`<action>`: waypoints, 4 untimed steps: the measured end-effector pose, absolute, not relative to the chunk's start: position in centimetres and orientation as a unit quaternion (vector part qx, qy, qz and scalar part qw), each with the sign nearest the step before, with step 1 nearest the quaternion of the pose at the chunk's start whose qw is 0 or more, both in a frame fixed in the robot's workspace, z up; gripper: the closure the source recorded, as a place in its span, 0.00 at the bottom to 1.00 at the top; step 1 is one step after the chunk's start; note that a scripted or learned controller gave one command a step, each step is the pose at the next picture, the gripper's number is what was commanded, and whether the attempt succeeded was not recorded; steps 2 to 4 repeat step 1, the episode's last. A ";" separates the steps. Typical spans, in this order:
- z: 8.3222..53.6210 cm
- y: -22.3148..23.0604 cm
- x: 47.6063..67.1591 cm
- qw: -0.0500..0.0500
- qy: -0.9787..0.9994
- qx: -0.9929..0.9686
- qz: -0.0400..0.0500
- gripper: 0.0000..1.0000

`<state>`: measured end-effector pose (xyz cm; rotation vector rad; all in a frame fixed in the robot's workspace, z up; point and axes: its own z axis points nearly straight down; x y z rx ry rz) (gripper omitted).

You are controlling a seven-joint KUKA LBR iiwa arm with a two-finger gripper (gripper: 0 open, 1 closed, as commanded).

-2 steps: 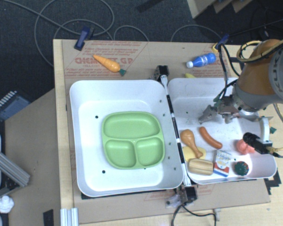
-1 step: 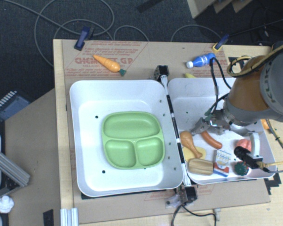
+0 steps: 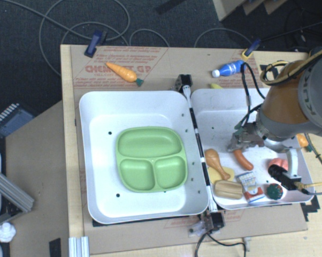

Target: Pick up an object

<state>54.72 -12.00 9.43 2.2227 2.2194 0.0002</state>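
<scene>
**Gripper low in the right bin, next to an orange sausage**

The orange sausage [image 3: 243,159] lies at a slant on the floor of the right bin [image 3: 220,111], roughly midway along it. The gripper [image 3: 243,142] sits just behind it and very close to its far end. Whether the 2 touch cannot be told, and nothing can be seen held. How the jaws stand (spread or pressed together) cannot be told either, because the grey metal there reads as one blurred mass.

Just left of the sausage a tan drumstick [image 3: 216,163] lies at an angle near the bin's left wall. In front of the drumstick is a pale bread roll [image 3: 228,189]. A small printed packet [image 3: 248,181] rests between the roll and a round dark-green piece [image 3: 275,192] near the front rim. A red piece [image 3: 278,163] lies to the right of the sausage. The arm [image 3: 289,103], grey with its orange band, leans in over the bin's right side.

The left bin [image 3: 97,122] holds 1 green plate [image 3: 150,158] with 3 compartments, lying flat near the middle.

On the desk [image 3: 70,170] behind the bins are a toy carrot [image 3: 123,72] and a blue-and-white bottle [image 3: 229,68] lying on its side. A blue clip [image 3: 94,44] sits at the far left corner.
</scene>
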 end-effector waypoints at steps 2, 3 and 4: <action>18.5 -2.8 57.4 0.000 0.708 0.707 0.001 1.00; 18.5 -2.8 57.4 0.000 0.708 0.707 0.001 1.00; 18.5 -2.8 57.4 0.000 0.708 0.707 0.001 1.00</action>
